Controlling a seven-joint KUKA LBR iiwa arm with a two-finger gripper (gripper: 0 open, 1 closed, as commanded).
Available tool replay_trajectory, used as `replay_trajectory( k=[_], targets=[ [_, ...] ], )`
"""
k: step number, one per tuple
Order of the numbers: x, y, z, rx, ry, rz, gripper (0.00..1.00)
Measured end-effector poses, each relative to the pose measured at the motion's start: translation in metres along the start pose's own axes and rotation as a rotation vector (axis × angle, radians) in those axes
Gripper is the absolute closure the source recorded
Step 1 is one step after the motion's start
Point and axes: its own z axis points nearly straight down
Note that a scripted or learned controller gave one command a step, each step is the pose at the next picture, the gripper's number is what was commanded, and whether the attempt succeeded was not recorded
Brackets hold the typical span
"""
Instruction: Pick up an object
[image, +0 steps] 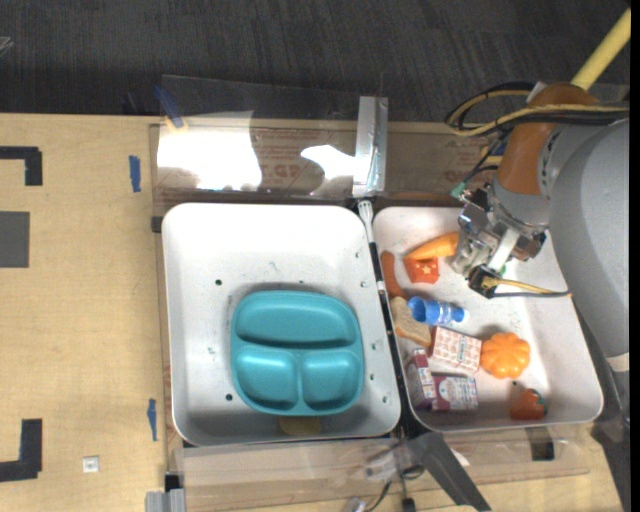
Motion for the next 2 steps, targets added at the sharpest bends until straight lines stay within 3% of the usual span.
replay_trajectory(
  k=[1,2],
  targets=[
    [0.0242,-0.0319,-0.0003,-0.020,0.025,0.454,1.00],
    [0.0147,-0.0334,0.0004,-0.005,0.004,0.464,0.00]
  ],
)
